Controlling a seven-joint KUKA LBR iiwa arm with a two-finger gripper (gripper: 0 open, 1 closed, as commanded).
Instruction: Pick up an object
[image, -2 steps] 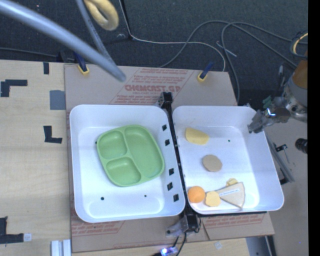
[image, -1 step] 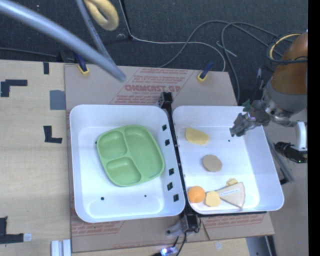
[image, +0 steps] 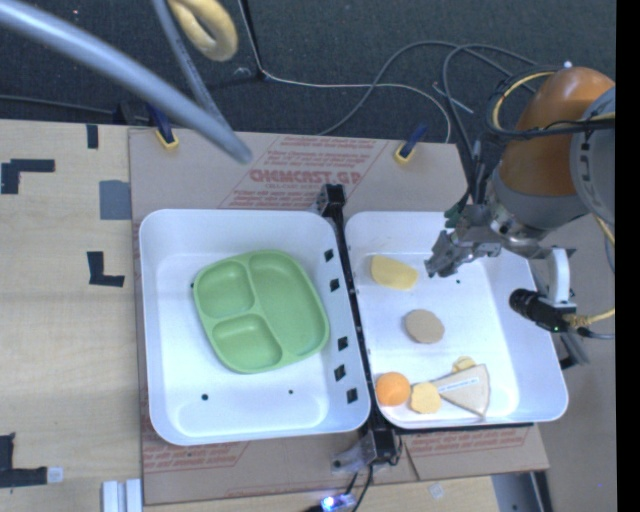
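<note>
**benchwatcher:** Rundown, biggest first. The bench carries two white bins side by side. The left bin holds a green divided tray, sitting about mid-bin. The right bin has all the small stuff. The arm reaches over that bin's far right corner, and the gripper hangs in the far half of it, with nothing visibly in it.

**pickbot_fan:** Open or closed though?

**benchwatcher:** Can't tell, it's just a dark blob from this angle. Closest target is the yellow lump, near the bin's far left corner, just beside the gripper on the side toward the divider. Its long axis runs roughly across the bin, left to right. My guess: a short sideways shift toward the divider, then straight down, should do it.

**pickbot_fan:** Other options?

**benchwatcher:** A tan disc mid-bin, then along the near edge a pale wedge, an orange ball and a small yellow piece, touching or nearly so. Crowded, riskier I reckon.
</note>
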